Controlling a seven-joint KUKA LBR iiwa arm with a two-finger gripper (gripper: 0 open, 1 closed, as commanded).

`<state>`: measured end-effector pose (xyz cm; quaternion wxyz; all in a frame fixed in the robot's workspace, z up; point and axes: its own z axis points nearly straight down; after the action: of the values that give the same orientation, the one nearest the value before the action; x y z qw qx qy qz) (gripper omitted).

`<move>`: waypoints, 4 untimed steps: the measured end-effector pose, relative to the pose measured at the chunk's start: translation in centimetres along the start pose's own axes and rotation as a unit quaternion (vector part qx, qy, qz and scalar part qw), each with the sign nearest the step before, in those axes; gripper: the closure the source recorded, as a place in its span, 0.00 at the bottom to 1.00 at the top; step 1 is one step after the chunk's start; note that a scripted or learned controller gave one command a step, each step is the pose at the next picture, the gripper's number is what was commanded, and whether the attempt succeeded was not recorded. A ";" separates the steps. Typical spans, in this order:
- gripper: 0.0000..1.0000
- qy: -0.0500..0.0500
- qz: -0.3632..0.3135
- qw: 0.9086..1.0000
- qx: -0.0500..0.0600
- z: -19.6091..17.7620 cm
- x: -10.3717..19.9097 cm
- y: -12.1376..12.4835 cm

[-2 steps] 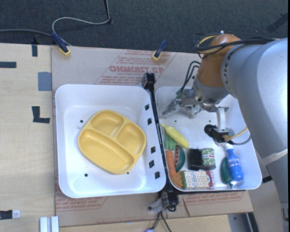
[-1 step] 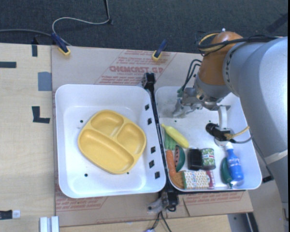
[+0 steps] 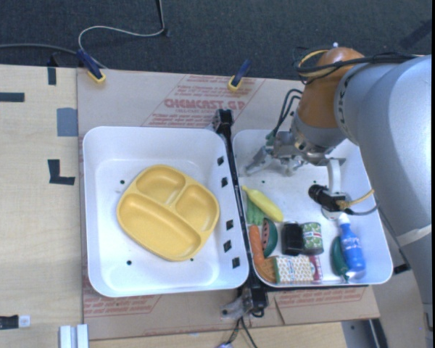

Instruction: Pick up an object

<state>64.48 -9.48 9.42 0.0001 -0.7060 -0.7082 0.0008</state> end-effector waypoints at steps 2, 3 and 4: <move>1.00 -0.001 0.001 1.000 -0.001 -0.1 0.0 -5.6; 0.00 0.000 0.001 1.000 -0.001 -0.1 0.0 -5.6; 0.00 0.001 0.001 1.000 0.000 0.9 0.0 -4.3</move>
<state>60.19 -9.45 8.50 0.0004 -0.7068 -0.7074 0.0002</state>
